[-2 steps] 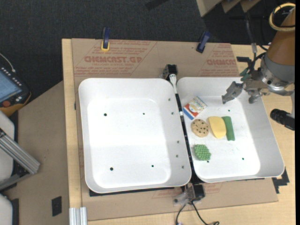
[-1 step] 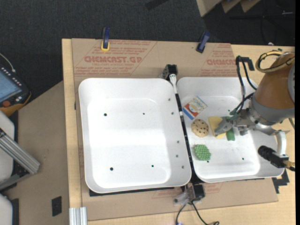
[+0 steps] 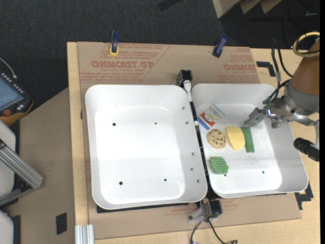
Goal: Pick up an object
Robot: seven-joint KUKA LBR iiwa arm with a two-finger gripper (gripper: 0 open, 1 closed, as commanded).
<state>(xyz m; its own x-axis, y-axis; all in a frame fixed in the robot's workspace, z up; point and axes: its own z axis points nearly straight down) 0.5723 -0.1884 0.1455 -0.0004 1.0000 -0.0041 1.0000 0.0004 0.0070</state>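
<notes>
Red lettering on the brown cardboard sheet (image 3: 152, 60) under the bins reads "CHEMCAST GP", printed again, partly hidden, behind the right bin (image 3: 284, 179). In that bin lie a small packet (image 3: 210, 116) with red, white and blue print too small to read, a round cookie (image 3: 217, 138), a yellow block (image 3: 235, 138) touching a green stick (image 3: 248, 140), and a green knobbly piece (image 3: 219, 164). The gripper (image 3: 259, 116) hangs just above the yellow block, and whether it is open or closed cannot be told. The left bin (image 3: 101, 103) sits alongside on the desk.
</notes>
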